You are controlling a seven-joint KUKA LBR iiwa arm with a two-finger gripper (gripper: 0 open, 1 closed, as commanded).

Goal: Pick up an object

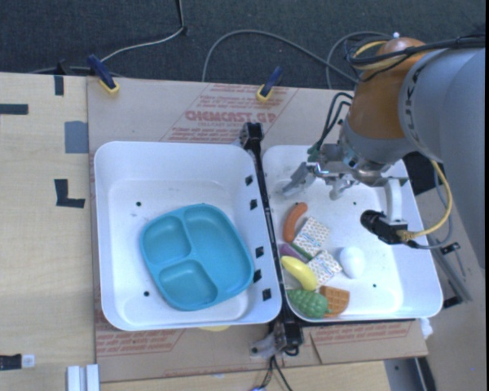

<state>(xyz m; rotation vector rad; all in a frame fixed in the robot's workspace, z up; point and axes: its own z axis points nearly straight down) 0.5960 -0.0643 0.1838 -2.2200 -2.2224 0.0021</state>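
Note:
My gripper (317, 184) hangs over the back of the right bin (407, 287), open, with nothing between its fingers. Just below it lies an orange sausage-shaped piece (294, 221). Further toward the front are two checkered packets (311, 236) (324, 264), a yellow banana (298, 272), a white egg (353, 261), a green bumpy item (308, 303) and an orange waffle piece (336, 298). All of these rest on the bin floor, clustered along its left side.
The left bin (118, 177) holds a blue divided plate (197, 255). A black divider (259, 190) runs between the bins. The grey arm with its orange band (383, 96) and cables covers the back right. A black cable fitting (381, 224) hangs over the right bin.

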